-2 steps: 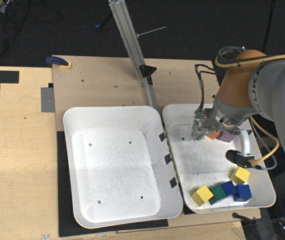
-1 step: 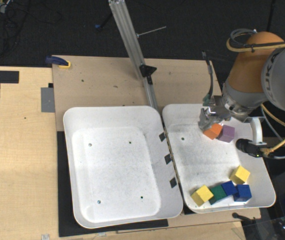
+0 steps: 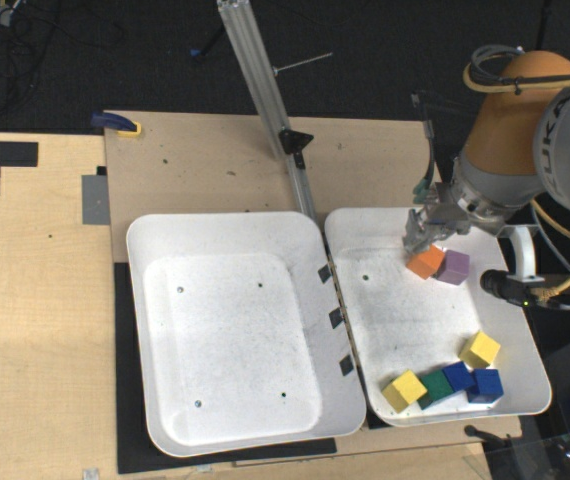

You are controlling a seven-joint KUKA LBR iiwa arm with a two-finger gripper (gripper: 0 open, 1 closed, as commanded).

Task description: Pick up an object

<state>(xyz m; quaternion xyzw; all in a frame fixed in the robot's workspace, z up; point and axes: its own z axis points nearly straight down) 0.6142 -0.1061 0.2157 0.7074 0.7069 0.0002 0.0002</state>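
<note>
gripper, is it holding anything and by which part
Cannot be told. The gripper is down right over the orange block, beside the purple block, but the view does not show the block between its fingers.

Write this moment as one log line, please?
arm: over right bin | gripper: low, at orange block | purple block: beside orange | yellow, green, blue blocks: near corner | left bin: untouched

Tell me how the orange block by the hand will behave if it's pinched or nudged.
The orange block looks like a rigid cube, so it should slide rather than roll. It touches the purple block, so a nudge probably shifts both. It seems small and likely light, with flat faces suited to the hand.
</note>
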